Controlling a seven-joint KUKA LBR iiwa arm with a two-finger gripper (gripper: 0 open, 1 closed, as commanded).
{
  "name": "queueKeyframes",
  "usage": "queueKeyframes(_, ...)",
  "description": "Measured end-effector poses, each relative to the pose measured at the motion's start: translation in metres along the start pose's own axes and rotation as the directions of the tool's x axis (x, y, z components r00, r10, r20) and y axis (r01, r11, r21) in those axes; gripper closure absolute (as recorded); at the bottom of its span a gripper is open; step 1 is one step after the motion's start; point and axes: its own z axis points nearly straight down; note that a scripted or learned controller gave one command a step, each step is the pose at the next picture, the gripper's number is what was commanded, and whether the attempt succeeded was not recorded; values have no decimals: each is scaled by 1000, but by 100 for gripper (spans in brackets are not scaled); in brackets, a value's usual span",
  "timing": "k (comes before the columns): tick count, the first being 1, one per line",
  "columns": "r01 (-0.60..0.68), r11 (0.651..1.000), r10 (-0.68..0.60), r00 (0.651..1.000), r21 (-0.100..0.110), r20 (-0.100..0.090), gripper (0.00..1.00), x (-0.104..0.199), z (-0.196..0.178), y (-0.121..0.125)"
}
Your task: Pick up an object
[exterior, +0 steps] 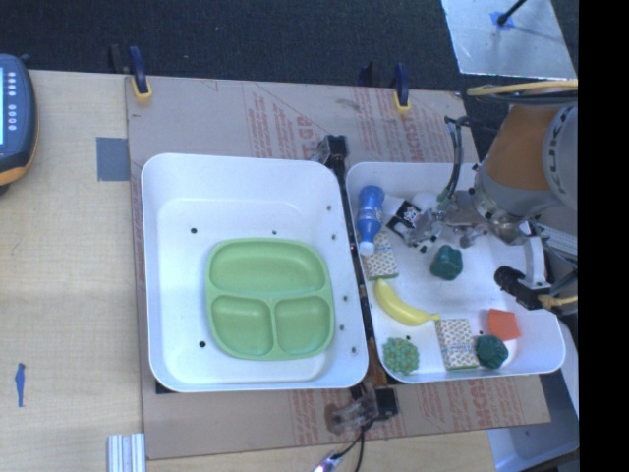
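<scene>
My gripper (429, 230) hangs low over the back of the right bin (550, 362), on the grey arm with its orange band (516, 155) coming in from the right. A dark green round object (446, 263) lies just in front of and to the right of it, apart from it. A small black and white item (401, 214) sits just to the gripper's left. A blue bottle (370, 211) lies along the bin's left wall. I see nothing held in the gripper.
The right bin also holds a yellow banana (401, 306), two patterned packets (381, 262) (457, 343), a light green knobbly piece (400, 354), a dark green lump (491, 350) and an orange block (502, 324). The left bin (167, 195) holds a green divided plate (269, 296).
</scene>
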Motion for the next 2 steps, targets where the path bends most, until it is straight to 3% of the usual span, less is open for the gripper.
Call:
queueKeyframes(1,0,1000,0,1000,1,1,0,-46,0,-52)
queueKeyframes(2,4,1000,-4,1000,1,3,100,-47,-10,-51)
